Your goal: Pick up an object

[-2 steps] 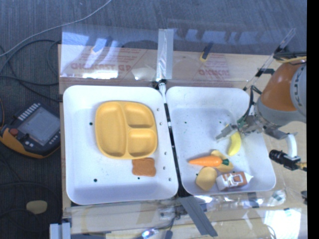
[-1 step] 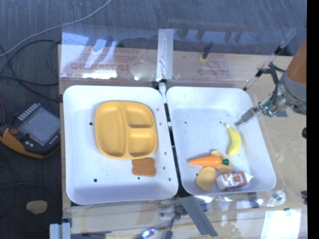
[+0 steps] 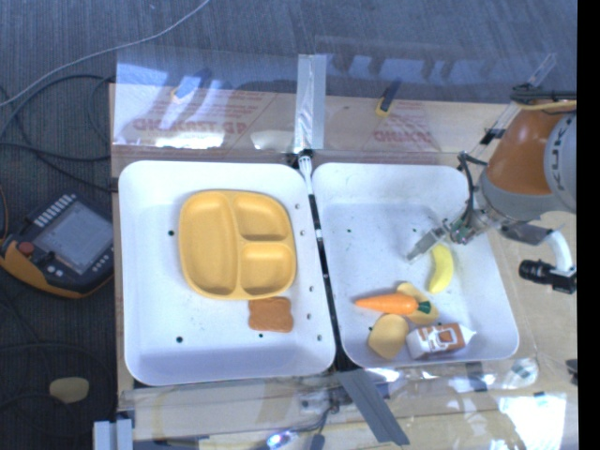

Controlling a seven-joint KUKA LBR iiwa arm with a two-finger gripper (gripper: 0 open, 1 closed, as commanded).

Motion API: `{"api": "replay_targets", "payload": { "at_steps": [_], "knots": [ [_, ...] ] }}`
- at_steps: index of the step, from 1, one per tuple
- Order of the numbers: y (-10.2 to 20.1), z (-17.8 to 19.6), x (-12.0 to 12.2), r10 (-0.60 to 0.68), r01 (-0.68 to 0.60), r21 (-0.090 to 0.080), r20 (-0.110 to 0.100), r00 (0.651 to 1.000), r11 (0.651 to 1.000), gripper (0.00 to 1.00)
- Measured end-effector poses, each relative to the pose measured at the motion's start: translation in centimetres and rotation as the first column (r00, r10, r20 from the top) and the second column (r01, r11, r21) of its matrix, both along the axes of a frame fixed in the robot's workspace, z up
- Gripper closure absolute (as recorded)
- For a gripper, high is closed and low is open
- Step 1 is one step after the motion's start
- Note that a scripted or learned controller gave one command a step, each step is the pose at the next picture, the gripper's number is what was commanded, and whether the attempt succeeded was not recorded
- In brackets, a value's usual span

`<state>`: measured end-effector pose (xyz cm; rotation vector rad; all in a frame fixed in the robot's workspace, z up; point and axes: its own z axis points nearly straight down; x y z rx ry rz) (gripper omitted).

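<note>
In the right bin (image 3: 375, 195) lie a yellow banana (image 3: 441, 269), an orange carrot with a green top (image 3: 387, 302), a round yellow fruit (image 3: 387, 336) and a small brown-and-white carton (image 3: 438, 339), all clustered toward the front right. My gripper (image 3: 425, 245) hangs low over the right bin's middle right, just above and left of the banana's upper end. Nothing shows held in it. The grey arm with its orange band (image 3: 518, 162) reaches in from the right edge.
The left bin (image 3: 141, 251) holds a yellow divided plate (image 3: 236, 243) and a brown toast slice (image 3: 271, 315) at its front. A taped divider (image 3: 310, 101) runs behind the bins. A handheld pendant (image 3: 58, 244) lies on the floor at the left.
</note>
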<state>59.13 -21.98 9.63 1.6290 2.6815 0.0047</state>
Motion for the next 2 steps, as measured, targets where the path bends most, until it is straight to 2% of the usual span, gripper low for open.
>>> {"api": "replay_targets", "payload": {
  "at_steps": [1, 2],
  "knots": [
    [0.06, -0.36, -3.93, 0.018, -0.018, 0.001, 0.002, 1.0, 1.0, 0.0],
    [0.05, 0.58, -3.8, 0.018, -0.018, -0.002, 0.006, 1.0, 1.0, 1.0]
  ]
}}
